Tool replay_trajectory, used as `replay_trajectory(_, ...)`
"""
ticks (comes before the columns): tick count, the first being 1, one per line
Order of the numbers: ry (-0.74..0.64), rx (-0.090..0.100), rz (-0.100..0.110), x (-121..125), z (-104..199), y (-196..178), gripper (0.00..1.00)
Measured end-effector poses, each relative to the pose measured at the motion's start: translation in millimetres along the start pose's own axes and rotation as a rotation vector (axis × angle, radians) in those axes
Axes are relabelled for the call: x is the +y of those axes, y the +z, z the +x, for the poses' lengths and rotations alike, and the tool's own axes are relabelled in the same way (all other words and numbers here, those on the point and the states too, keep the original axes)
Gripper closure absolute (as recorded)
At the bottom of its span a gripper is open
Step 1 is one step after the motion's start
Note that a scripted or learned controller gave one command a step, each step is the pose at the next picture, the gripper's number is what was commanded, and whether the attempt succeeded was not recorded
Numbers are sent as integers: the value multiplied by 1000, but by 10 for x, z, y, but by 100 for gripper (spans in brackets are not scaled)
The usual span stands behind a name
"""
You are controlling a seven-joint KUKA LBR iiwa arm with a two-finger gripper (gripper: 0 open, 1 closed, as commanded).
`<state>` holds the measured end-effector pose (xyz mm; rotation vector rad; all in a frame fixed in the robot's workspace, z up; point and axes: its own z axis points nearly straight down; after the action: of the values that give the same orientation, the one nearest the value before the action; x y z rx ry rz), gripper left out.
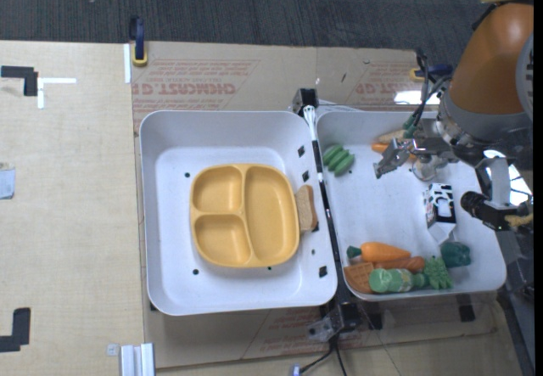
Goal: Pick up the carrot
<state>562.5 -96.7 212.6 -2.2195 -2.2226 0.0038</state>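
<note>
Cardboard sheet covers the bench (68,221), with dark floor behind it; two white bins sit side by side on it. Left bin (161,221) holds a yellow divided plate (244,215) and a slice of bread (307,208) leaning at the plate's right edge. Right bin (382,204) holds the clutter.

Carrot (386,253) lies in the right bin's near part, long axis roughly left to right across the view, thick end left, tapering right. It sits on top of a small heap: an orange slab (358,275) under its left end, a green round piece (389,281) just in front of it, broccoli (438,272) to the right, a dark teal piece (456,255) beyond that. A green pod-like vegetable (338,159) lies apart, near the bin's far left wall.

Arm (501,60) reaches in from the right. Gripper (399,155) hangs over the far part of the right bin, close to an orange bit (383,145) at the back wall. Fingers look apart with nothing between them, though the detail is small.

Key relation: carrot lies toward the near edge from the fingers, well apart, only slightly to the left. Judgement: the fingers should straddle the carrot across its short width, and the neighbours crowd the near side, so a slip or a double grab is possible.
</note>
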Motion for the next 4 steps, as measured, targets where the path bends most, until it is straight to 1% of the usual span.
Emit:
replay_trajectory(1, -68, 2, 1, -749, -200, 970, 0)
replay_trajectory(2, -252, 0, -7, -815, -3, 1200, 0)
replay_trajectory(3, -247, -1, -12, -788, -9, 1106, 100)
replay_trajectory(4, -247, -1, -12, -790, -10, 1107, 0)
